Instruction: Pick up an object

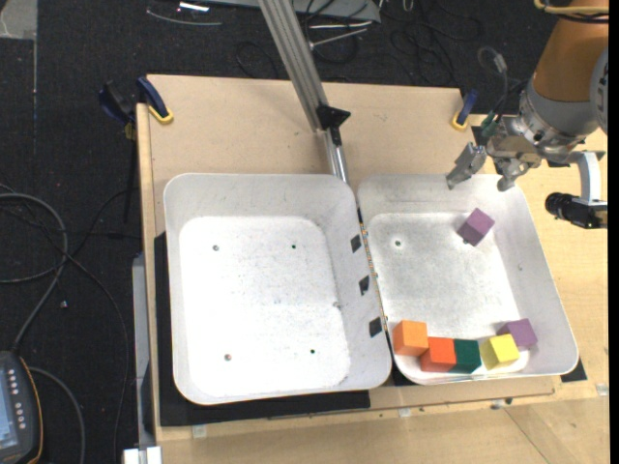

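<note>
Up in the right bin (542,259), we see a purple cube (476,226) lying alone, rotated diamond-wise, with no clear long axis. Bare floor surrounds it. Our gripper (486,170) hangs just above it in the frame, over the bin's far rim, fingers spread and pinching nothing. Five more blocks (464,348) crowd the near wall; the arm's upper part is cut off at the frame's right.
</note>
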Tool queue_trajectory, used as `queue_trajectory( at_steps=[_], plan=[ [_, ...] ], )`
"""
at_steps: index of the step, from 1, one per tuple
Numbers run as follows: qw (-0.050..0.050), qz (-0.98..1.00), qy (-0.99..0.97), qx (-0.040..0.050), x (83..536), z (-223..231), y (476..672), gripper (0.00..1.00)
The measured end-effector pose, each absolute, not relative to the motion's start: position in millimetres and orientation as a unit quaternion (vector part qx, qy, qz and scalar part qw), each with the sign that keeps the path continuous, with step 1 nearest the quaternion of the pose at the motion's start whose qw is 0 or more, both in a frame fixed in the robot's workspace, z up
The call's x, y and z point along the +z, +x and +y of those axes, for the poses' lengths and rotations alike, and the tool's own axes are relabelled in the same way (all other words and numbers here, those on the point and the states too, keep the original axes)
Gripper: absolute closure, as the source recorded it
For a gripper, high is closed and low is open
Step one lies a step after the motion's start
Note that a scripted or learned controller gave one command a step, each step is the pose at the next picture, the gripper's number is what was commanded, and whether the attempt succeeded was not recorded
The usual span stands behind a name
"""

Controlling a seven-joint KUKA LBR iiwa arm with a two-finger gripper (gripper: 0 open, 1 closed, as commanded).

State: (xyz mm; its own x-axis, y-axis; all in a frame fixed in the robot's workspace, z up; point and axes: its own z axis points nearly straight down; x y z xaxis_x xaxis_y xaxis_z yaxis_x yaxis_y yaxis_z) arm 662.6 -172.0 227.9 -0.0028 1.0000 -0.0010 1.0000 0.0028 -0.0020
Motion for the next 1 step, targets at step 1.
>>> queue_trajectory(
  at_steps=[1],
  plan=[
    [-0.002,-0.706,-0.708,-0.0001,243.0,-197.7,653.1,0.0]
  ],
)
